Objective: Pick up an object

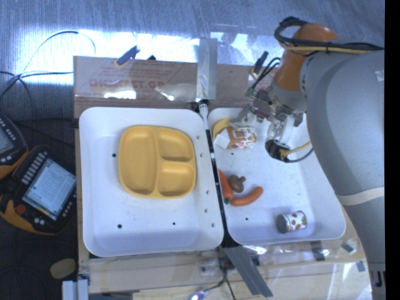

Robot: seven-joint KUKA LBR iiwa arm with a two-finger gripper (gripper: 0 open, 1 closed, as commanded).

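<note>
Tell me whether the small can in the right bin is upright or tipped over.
Tipped over. The can lies on its side on the right bin's floor, its printed wall facing up.

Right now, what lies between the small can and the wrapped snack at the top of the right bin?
In the camera view, between the can and the snack, bare bin floor; the hot dog lies just left.

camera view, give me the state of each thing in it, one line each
yellow divided tray: flat in the left bin
small can: on its side in the right bin
sausage: lying flat
carrot: lying by the divider
banana: lying at the far edge
gripper: low, by the white and orange packet
</note>
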